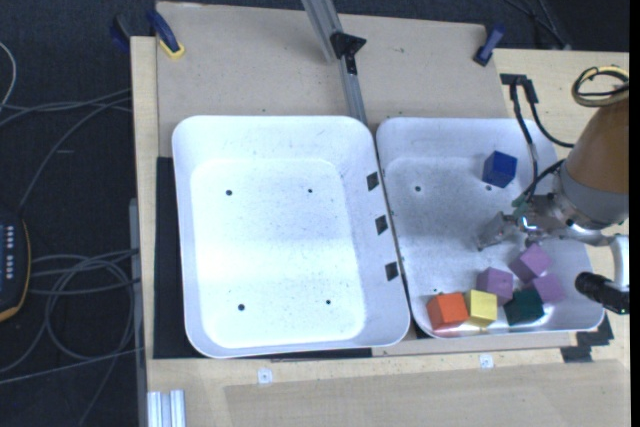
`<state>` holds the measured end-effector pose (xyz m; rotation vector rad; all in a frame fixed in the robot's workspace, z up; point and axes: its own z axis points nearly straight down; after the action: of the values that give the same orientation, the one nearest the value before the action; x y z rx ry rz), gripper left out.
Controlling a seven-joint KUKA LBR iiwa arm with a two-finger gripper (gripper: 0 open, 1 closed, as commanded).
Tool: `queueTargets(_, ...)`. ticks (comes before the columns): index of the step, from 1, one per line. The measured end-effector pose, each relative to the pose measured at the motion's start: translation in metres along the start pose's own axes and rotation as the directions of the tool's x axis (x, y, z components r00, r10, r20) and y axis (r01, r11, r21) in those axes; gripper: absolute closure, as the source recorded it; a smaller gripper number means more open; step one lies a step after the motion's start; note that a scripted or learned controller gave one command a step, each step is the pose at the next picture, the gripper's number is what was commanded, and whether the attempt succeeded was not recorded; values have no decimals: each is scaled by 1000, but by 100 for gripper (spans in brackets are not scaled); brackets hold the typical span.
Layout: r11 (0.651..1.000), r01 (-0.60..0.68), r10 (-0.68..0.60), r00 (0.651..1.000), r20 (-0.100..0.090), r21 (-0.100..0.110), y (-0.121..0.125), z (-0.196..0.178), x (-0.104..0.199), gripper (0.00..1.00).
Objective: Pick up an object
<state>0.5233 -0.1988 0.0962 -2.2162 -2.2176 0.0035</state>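
Going left to right: my gripper [497, 233] hangs spread and holding nothing over bare floor of the right bin [440, 215]. Purple block [495, 281] sits just below-right, so I'd drop straight, straddle it, then squeeze.

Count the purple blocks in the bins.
3, all in the right bin: purple block above the yellow block, purple block and purple block further right. The arm may hide others.

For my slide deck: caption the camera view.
Gripper hovers open in the right bin between a blue cube and clustered blocks.
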Motion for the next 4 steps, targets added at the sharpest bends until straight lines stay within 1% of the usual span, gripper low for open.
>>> queueTargets(1, 1000, 1, -1, 1000, 2, -8, 2, -14, 0, 100)
queueTargets(2, 1000, 1, -1, 1000, 6, -14, 10, -76, -2, 100)
queueTargets(3, 1000, 3, -3, 1000, 6, -15, 10, -135, 7, 100)
queueTargets(4, 1000, 2, -1, 1000, 4, -10, 11, -147, 7, 100)
